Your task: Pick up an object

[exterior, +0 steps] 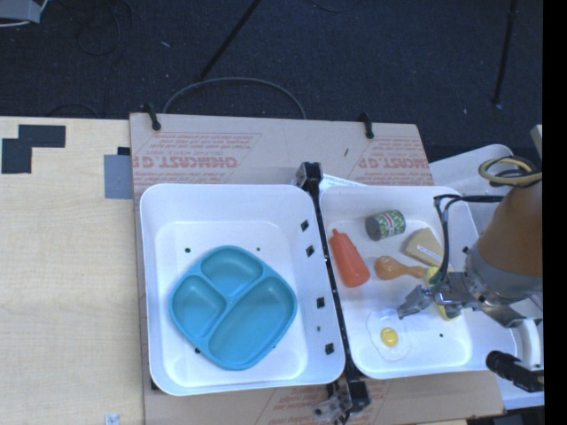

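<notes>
The gripper (427, 301) is hanging low inside the right bin (461, 348), toward its right side, and whether it is wide or narrow I cannot tell. It is holding nothing that is visible. The fried egg toy (390, 337) is lying just to the near left of the gripper, on the bin floor. The tan pear-shaped toy (396, 268) is lying just on the far left of it, and the pale wedge (425, 245) is lying beyond. The orange bottle (349, 258) is resting near the bin's left wall, and the small green can (385, 225) is lying further back.

The arm (514, 242) is reaching in from the right, its orange band above the wrist.

The left bin (155, 237) is carrying a blue divided plate (234, 306).
</notes>
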